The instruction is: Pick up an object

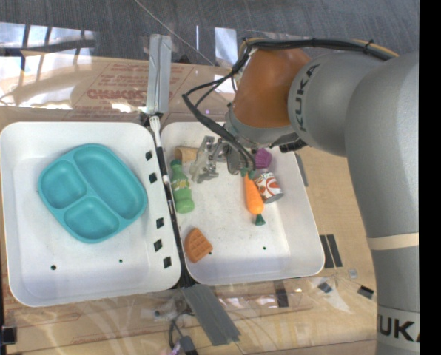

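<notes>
My gripper [208, 161] hangs low over the upper middle of the right bin [294, 251]. Just left of it lies a green bottle [180, 188] along the bin's left wall, with a small brown piece [186, 154] above the bottle. To the gripper's right lie an orange carrot [254, 197], a red and white can [269, 186] and a purple item [263, 157] partly under the wrist. An orange waffle-like piece [197, 244] rests near the bin's front left. Nothing shows in the gripper's hold.
The left bin [21, 272] bears a teal divided plate [92, 191]. A ridge with black clips [163, 224] separates the two bins. The grey arm [361, 102] covers the right bin's far right corner, with cables looping above it.
</notes>
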`<control>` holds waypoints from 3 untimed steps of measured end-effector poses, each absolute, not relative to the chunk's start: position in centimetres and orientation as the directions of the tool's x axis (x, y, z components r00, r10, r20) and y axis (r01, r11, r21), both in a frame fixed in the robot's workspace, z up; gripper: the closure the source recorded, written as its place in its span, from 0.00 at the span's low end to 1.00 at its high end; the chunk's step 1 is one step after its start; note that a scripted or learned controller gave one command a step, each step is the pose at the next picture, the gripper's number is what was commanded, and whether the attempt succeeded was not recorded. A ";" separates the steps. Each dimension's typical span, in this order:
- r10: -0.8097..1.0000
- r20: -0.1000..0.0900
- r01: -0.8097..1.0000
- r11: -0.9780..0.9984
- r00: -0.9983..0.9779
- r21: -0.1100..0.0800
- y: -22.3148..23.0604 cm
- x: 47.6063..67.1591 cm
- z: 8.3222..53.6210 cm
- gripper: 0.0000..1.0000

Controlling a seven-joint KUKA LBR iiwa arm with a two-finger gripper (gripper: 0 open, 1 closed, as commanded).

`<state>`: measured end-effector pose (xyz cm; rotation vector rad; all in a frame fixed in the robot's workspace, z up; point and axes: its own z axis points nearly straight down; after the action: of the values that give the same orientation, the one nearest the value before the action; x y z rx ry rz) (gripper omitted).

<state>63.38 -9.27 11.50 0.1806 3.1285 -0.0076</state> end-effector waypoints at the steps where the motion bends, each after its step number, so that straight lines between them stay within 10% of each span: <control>1: 0.064 -0.002 0.064 0.998 -0.998 -0.002 -13.2 64.2 9.2 1.00; 3: 0.058 -0.012 0.058 0.998 -0.998 -0.002 -13.0 64.6 11.5 1.00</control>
<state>64.55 -13.00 11.54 0.0906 3.1279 -0.0039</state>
